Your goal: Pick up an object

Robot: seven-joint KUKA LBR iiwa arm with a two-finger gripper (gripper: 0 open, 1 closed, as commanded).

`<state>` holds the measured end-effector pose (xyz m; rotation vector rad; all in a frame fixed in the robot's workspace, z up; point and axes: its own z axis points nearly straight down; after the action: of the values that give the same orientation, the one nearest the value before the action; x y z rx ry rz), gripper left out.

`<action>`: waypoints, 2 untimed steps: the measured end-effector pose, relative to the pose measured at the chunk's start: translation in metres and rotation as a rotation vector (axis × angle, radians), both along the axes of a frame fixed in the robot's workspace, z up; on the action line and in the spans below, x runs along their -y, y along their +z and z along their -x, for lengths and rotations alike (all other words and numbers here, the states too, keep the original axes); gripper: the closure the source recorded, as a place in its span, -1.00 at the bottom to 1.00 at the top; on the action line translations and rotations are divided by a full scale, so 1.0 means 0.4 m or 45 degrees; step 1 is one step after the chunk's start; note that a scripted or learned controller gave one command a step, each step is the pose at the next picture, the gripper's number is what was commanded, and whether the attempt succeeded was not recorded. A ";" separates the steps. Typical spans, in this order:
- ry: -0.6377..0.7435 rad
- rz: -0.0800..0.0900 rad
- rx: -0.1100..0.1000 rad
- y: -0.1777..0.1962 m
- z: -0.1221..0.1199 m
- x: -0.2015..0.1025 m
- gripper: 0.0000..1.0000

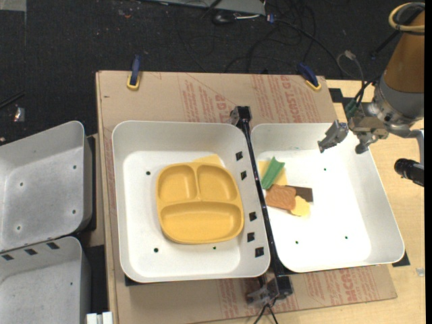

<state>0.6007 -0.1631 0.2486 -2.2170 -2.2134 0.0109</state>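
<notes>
So the gripper (344,138) hovers over the right bin's (351,241) far edge, fingers spread, holding nothing. The toy food pile (287,193) sits by that bin's left wall, well apart from it. Left bin (135,248) has 1 yellow divided tray (200,203).

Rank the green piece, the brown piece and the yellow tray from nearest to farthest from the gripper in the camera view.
Measured from the gripper, above the right bin's far edge:
1. Green piece, right bin, by the divider.
2. Brown piece, right bin, just below the green one.
3. Yellow tray, middle of the left bin.
</notes>
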 end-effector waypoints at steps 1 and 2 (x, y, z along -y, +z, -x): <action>0.003 0.003 0.014 0.016 -0.006 -0.001 -1.00; 0.000 0.001 0.009 -0.096 0.007 0.007 -1.00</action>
<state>0.5979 -0.1661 0.2100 -2.2212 -2.2174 0.0044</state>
